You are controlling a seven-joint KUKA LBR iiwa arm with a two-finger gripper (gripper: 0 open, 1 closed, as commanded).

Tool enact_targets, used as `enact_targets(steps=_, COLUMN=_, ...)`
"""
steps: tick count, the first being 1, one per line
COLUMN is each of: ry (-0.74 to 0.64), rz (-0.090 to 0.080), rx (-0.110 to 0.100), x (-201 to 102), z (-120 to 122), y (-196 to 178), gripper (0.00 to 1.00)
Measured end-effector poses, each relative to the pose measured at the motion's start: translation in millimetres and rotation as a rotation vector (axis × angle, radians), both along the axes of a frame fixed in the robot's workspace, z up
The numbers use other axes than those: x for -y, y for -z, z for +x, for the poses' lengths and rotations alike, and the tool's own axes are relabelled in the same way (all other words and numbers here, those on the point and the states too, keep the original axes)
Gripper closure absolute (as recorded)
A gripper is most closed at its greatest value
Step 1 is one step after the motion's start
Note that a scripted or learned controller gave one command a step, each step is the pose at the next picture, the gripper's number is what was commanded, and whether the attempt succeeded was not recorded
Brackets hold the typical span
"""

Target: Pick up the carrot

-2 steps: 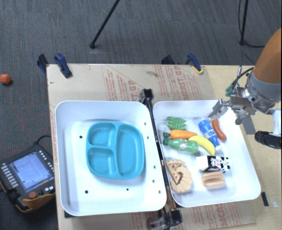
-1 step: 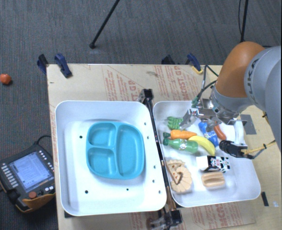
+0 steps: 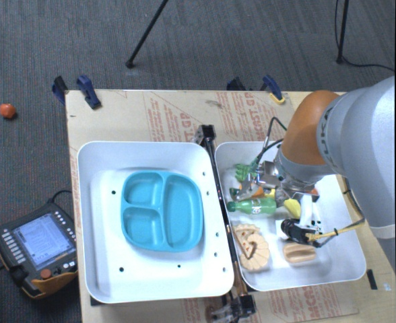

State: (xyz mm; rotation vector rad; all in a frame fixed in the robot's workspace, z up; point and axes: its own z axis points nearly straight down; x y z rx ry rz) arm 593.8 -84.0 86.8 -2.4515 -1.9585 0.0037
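The pincer [image 3: 257, 180] is down low at the left side of the right-hand shallow white bin [image 3: 343, 264]. Its tip is sunk among the toys, so from this slant I cannot tell whether it is released or clenched. Right under the tip lies the carrot [image 3: 254, 193] — a small orange toy piece of which only a sliver is visible, wedged between the pincer and a green plastic bottle [image 3: 252, 207] lying on its side just below.

The arm probably comes in this way because the carrot sits in the thick of the clutter and has to be taken from above. A green leafy toy [image 3: 242, 172] touches the pincer's far side; it may be the carrot's top, but I cannot tell.

Further out, a yellow rounded piece [image 3: 291, 207] lies just beside the bottle's right end. Two tan bread-like pieces [image 3: 250, 246] rest toward the near wall, apart from the grasp. The left-hand white bin [image 3: 90, 180] bears a blue divided plastic plate [image 3: 162, 210], well away from the work.

I judge the grasp unproven — nothing shows the carrot held, and the bottle could be caught instead.
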Motion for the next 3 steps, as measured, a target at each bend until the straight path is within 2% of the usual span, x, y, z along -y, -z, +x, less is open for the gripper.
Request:
enact_targets(steps=1, ry=0.002, rz=0.0, rx=0.001, x=1, z=0, y=-11, gripper=1.0)
enact_targets(steps=2, ry=0.003, rz=0.0, rx=0.001, x=1, z=1, y=-11, gripper=0.0)
enact_targets(steps=3, ry=0.004, rz=0.001, rx=0.0, x=2, z=1, y=-21, gripper=1.0)
